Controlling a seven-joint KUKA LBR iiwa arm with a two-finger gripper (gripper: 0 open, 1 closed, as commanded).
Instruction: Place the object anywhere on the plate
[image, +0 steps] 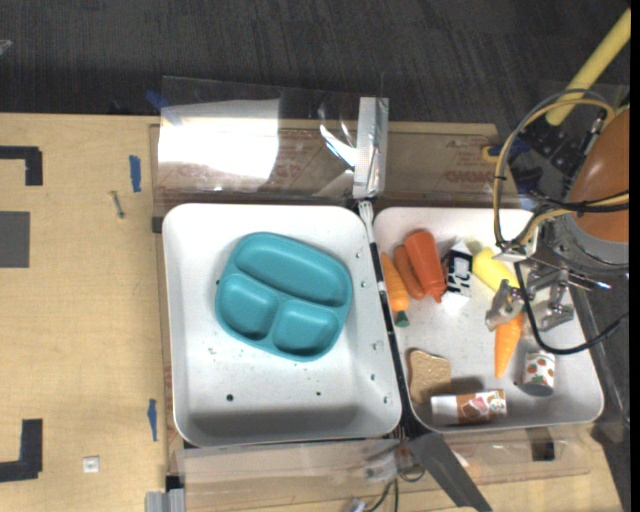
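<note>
A teal plate (283, 294) sits bare in the left bin (190, 400). At right, the claw (512, 300) hovers over an orange carrot (507, 345); its grip cannot be judged. Placement looks undone.

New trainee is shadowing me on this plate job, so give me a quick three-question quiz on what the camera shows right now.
1. True or false: the teal plate sits in the left bin.
2. Which item lies nearest the right bin's front edge? A) bread slice B) small bottle C) banana
3. Fill in: the end effector hovers just above the ____ carrot.

Key: 1 true. 2 B. 3 orange.
</note>
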